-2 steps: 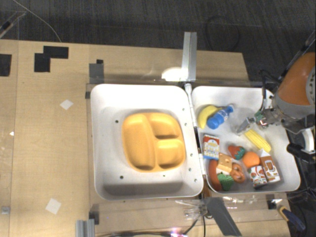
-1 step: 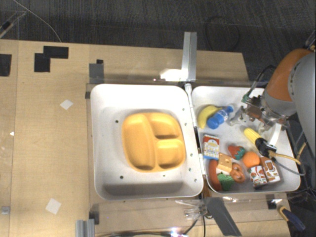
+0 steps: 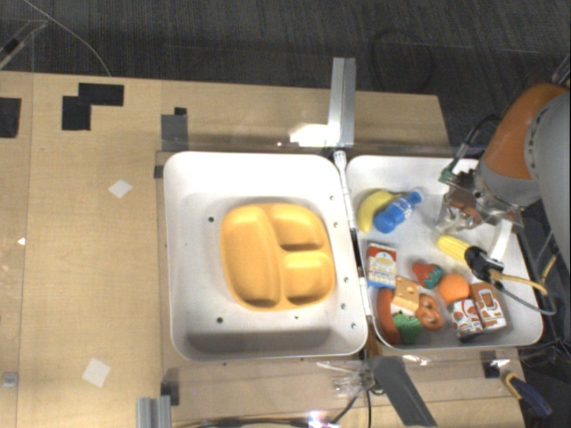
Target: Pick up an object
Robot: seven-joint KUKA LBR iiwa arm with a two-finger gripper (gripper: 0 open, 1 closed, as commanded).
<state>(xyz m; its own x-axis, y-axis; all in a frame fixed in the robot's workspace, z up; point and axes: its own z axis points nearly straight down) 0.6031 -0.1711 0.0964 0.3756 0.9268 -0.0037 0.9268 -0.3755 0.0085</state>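
Gripper (image 3: 466,210) hangs at three o'clock over the right shallow white bin (image 3: 533,328); I cannot tell its opening or any load. Just below it, toward six o'clock, lies a yellow plastic corn cob (image 3: 453,248). A yellow compartment tray (image 3: 277,255) fills the left white bin (image 3: 192,266).

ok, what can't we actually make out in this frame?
- Gripper, camera view: too small and cluttered to tell how its fingers are set.
- Arm: cut off by the right edge.
- Small cartons and juice box: labels too small to read.
- Toy food pile: items overlap, lower ones partly hidden.
- Yellow tray: compartment contents can't be judged, glare and blur.
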